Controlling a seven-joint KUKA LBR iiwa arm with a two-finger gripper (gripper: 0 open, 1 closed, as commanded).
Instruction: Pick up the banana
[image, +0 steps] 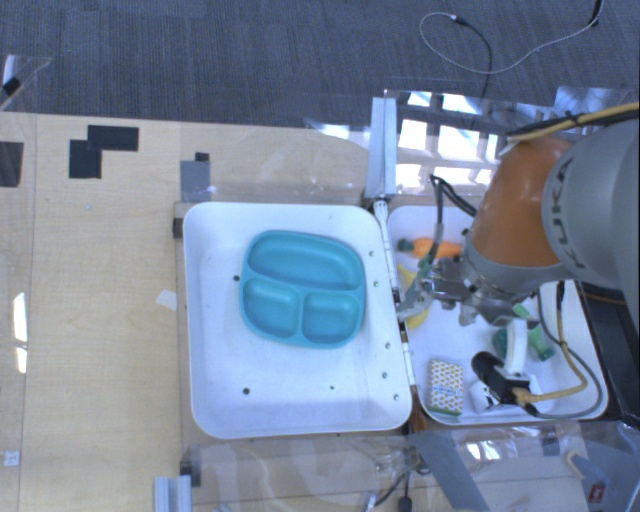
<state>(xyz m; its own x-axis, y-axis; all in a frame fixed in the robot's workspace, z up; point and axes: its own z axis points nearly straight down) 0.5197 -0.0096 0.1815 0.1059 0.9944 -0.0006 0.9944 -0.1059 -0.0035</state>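
Observation:
The banana (411, 274) is yellow and lies along the left wall of the right bin (590, 400). Only its two ends show, one near the top and one lower down at the wall. My gripper (422, 292) hangs directly over the banana's middle and hides it. The grey arm with its orange band covers much of the right bin behind the gripper.
The left bin (210, 380) holds a blue divided plate (302, 288). In the right bin an orange carrot-like piece (428, 245) lies beyond the banana, a checkered waffle-like piece (446, 386) sits at the front, and a green and white item (522, 344) lies to the right.

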